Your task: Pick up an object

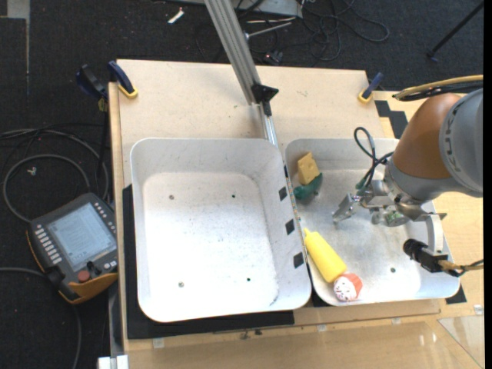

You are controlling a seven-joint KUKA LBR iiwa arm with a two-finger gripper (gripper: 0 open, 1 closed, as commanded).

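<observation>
At the far left of my frame, on the dark floor, I see the pendant [73,241], grey with an orange underside, its screen lit pale. Just right of it starts the bench [200,98], a tan board with a yellow-tipped clamp [123,83] at its upper left corner and another at the upper right.

The left bin [146,156] fills the left-centre of the frame, white and speckled with dark grit. A metal pole [234,41] slants down from the top centre and ends at the seam between the two bins.

The right bin [327,148] sits flush against the left one. Near its upper left I see a tan block [308,165] resting on a green piece [306,191], the two touching. Lower down, along the left wall, a yellow tube [324,257] lies tilted, and at its lower end, touching it, is a small white and red ball [347,287].

Right of centre in that bin is the gripper [344,210], hanging over bare floor, well apart from the block and the tube. Its fingers [339,213] point left. I cannot tell whether they stand apart or together; nothing sits between them that I can make out. Behind it the arm [434,148] comes in from the right edge, orange band and grey shell, with a black cable looping above the wrist.
</observation>
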